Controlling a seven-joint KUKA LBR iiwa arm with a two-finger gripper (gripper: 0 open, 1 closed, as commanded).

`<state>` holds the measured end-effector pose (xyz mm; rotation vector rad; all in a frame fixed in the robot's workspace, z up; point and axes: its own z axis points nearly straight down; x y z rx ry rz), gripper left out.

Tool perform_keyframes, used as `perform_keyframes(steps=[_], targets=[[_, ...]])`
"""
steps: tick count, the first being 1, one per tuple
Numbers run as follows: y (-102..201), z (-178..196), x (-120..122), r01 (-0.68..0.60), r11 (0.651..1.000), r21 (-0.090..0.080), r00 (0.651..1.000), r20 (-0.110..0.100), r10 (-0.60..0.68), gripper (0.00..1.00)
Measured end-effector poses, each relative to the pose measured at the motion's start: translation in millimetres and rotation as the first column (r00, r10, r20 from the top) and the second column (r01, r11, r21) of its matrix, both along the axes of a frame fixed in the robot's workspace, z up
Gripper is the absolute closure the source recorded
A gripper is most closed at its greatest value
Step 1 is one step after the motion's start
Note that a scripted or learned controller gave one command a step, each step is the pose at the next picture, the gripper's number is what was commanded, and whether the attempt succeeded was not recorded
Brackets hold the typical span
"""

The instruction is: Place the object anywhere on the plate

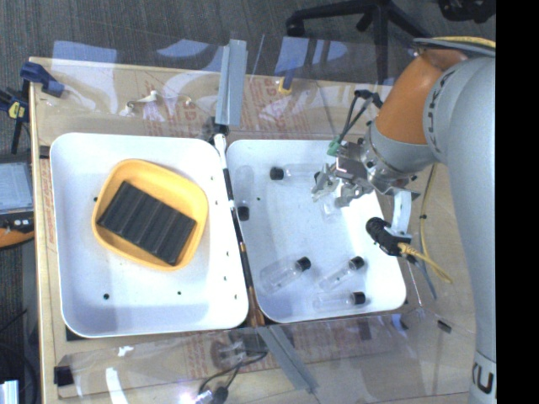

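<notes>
Fingers (335, 188) above bin, vials (286, 272) well apart

Plate (108, 194) in left bin (63, 225) — vials (285, 272) in right bin (290, 225).

Right white bin (253, 225): clear plastic vials with black caps lie scattered, one near the top left (282, 173), three clustered along the bottom (285, 273) (343, 272) (339, 300). Middle floor is open between them. Grey arm with orange band (429, 99) crowds the upper right corner. Left white bin (76, 284): yellow plate (189, 194) carrying a black ribbed block (145, 221) fills the centre; bare floor along the bottom and left.
</notes>
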<state>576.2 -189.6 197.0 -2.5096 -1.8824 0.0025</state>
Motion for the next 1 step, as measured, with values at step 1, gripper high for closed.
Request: perform_keyframes(steps=[1], targets=[[64.5,-2.7,-4.8,-0.101,0.995,0.000,0.995,-0.002,0.101,1.00]])
